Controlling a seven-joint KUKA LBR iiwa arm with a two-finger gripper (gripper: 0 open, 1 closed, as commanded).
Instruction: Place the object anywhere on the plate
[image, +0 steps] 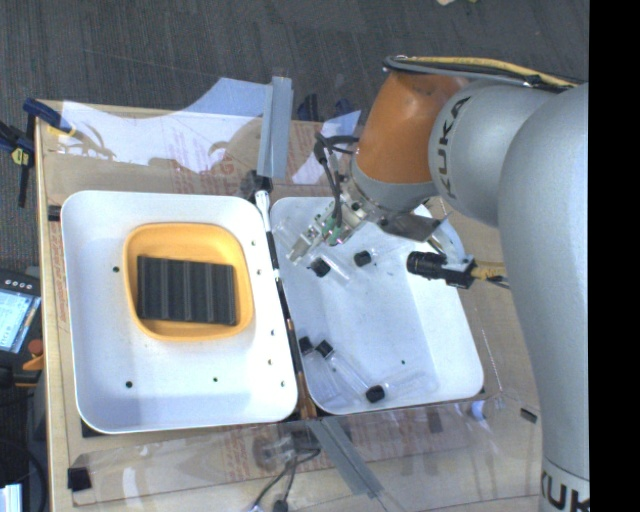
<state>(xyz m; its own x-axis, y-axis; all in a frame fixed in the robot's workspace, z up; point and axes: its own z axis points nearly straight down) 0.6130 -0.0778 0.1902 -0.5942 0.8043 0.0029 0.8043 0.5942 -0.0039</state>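
gripper (322, 238) low in right bin (455, 345) — perhaps touching it.

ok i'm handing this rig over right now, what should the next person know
Hand: low over the far left corner of the right bin. Whether it is open or shut is unclear from this angle, and I cannot make out any object in it.

Plate: yellow, with a dark ridged centre, sitting in the left bin. Nothing lies on it.

Right bin: a few small black pieces are scattered across the floor. Which one is the object to move is not certain.

Done: nothing placed yet.

Left: get hold of the object, carry it over to the left bin, set it on the plate.
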